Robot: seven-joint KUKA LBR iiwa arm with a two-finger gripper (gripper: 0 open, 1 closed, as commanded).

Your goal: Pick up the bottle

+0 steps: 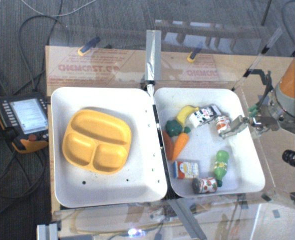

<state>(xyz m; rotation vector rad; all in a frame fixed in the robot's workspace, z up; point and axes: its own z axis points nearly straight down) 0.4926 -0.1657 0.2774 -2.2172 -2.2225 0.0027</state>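
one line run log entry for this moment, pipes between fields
target: green bottle, right bin, ungrasped | end effector: over right bin, above bottle in view | left bin: yellow tray

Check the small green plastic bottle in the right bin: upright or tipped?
Tipped. The small green plastic bottle lies on its side on the right white bin's floor.

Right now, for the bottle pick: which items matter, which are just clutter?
Job:
green bottle, right bin
gripper, over the right bin near the top can

Clutter:
yellow tray in left bin
carrot
banana
milk carton
juice box
cans
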